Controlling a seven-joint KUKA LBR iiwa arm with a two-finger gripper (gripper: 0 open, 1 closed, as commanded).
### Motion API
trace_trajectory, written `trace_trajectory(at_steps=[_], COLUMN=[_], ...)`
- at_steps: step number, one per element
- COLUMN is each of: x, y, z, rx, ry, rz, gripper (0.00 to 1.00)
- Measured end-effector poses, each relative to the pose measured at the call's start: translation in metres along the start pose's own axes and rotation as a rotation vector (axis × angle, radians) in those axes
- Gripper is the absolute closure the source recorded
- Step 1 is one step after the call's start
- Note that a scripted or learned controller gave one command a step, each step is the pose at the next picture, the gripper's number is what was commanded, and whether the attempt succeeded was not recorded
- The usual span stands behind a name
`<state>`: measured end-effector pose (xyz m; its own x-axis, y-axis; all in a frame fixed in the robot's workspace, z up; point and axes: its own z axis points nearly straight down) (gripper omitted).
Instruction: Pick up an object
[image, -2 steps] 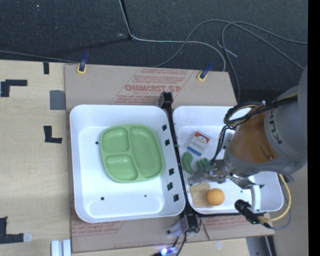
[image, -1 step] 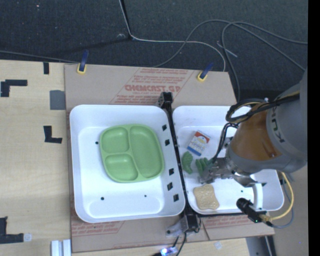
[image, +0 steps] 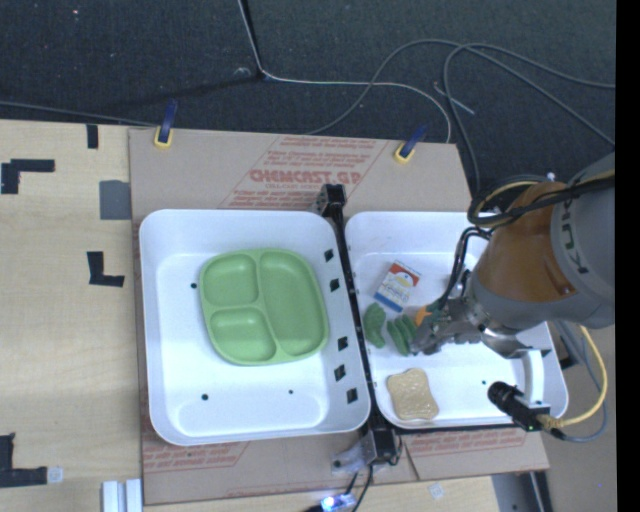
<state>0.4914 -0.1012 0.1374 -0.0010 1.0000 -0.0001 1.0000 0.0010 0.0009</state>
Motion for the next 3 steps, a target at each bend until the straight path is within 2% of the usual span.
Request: trace_trajectory(at_steps=[1,2,3], x=[-0.005,-0.004,-0.004], y=[0.004,0.004,0.005], z=[-0.043,-0.107,-0.136], rx=[-0.002,-0.004,-0.001], ry=[-0.001,-0.001,-0.001], rz=[0.001,-0.001,0.0], gripper=[1.0,1.0,1.0])
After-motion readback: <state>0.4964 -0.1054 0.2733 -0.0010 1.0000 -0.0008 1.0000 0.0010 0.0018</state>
